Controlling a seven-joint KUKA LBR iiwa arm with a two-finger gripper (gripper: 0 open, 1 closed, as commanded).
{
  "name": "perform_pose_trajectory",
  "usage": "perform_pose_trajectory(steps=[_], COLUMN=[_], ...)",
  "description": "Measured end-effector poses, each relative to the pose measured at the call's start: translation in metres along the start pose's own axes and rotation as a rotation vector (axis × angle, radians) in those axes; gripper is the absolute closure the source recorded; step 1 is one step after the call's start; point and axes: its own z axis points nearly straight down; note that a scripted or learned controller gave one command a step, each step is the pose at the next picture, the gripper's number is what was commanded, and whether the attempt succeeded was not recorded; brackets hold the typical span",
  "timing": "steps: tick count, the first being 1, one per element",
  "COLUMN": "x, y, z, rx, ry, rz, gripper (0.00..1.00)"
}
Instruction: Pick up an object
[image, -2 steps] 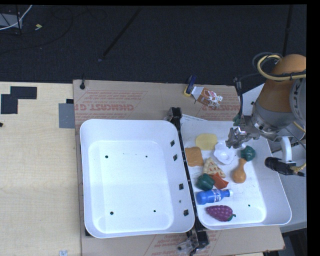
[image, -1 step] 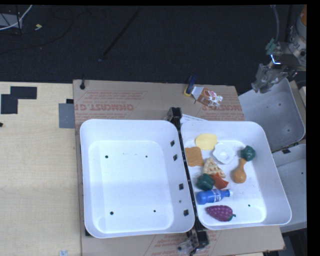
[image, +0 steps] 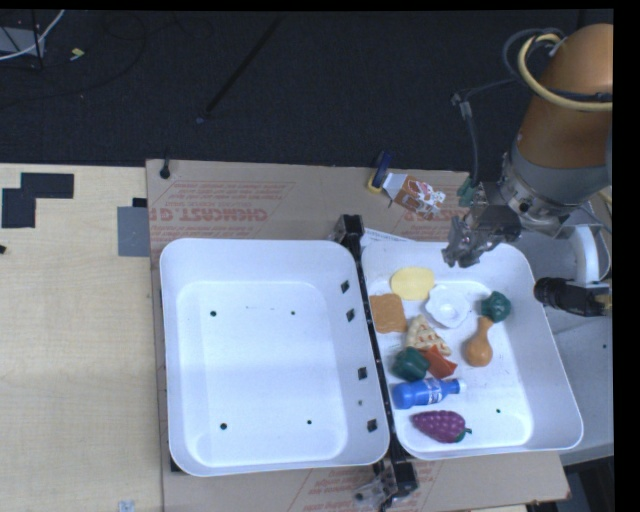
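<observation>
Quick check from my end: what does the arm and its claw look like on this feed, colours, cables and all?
The arm has a rounded orange section above a grey wrist ring, with a pale yellow-edged cable looping beside the orange part and a thin dark wire running down alongside. The claw below is a small, dark grey metal assembly; its details are too blurred to make out.

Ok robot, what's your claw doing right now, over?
Claw above right bin's far edge, holding nothing. Toys untouched; yellow disc and white cup closest. Nothing in the way.
</observation>
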Motion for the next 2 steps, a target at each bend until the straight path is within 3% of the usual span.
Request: perform_pose_trajectory(steps=[1,2], x=[0.07,0.045], y=[0.034,-0.014], z=[-0.013,0.048], rx=[-0.015,-0.005], ry=[-0.003,-0.004], rz=[-0.003,0.006], gripper=[1.0,1.0])
